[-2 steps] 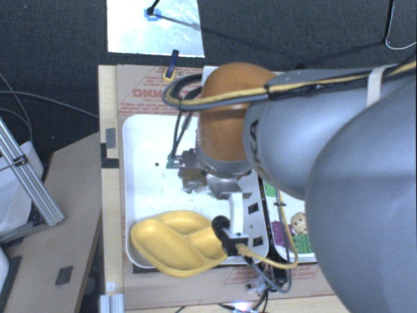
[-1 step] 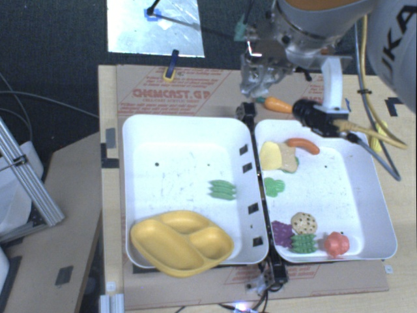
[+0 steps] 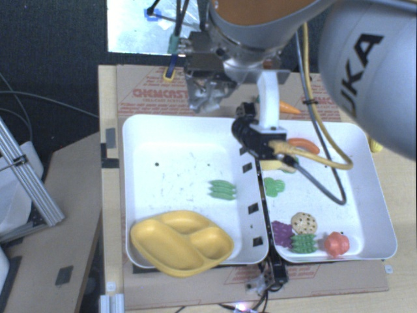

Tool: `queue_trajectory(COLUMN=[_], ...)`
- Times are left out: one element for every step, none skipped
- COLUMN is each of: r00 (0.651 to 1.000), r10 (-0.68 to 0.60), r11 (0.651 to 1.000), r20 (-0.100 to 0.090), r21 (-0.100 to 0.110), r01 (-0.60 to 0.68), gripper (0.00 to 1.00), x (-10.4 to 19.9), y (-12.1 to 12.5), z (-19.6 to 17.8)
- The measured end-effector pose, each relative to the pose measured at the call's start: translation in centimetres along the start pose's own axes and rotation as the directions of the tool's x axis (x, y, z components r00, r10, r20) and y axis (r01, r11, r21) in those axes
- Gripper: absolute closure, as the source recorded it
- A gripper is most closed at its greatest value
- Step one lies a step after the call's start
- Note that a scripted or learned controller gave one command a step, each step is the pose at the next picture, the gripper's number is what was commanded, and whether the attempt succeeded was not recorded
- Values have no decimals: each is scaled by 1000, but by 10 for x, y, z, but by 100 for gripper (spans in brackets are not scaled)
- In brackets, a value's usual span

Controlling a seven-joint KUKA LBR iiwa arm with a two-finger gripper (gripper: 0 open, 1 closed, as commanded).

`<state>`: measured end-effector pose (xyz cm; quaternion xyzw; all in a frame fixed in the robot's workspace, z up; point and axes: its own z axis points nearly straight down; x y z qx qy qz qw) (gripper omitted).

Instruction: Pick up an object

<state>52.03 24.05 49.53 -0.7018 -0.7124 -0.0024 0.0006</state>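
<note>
I cannot tell the end effector (image 3: 207,96)'s state; it hangs above the left bin (image 3: 140,142)'s far rim, pea pod (image 3: 222,189) at 6 o'clock.

Hand (image 3: 207,98) raised, wrist bent down

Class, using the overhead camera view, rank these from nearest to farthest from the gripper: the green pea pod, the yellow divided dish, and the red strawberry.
Measured from the gripper at the bins' far edge:
1. Green pea pod, mid left bin.
2. Yellow divided dish, near left corner.
3. Red strawberry, right bin's near corner.
</note>
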Motion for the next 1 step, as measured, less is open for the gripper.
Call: queue_trajectory(r00=[1000], r10=[4], r11=[1000], r20=[2], r21=[-1], r01=[-4], gripper=[100], x=[-6], y=[3], z=[-10])
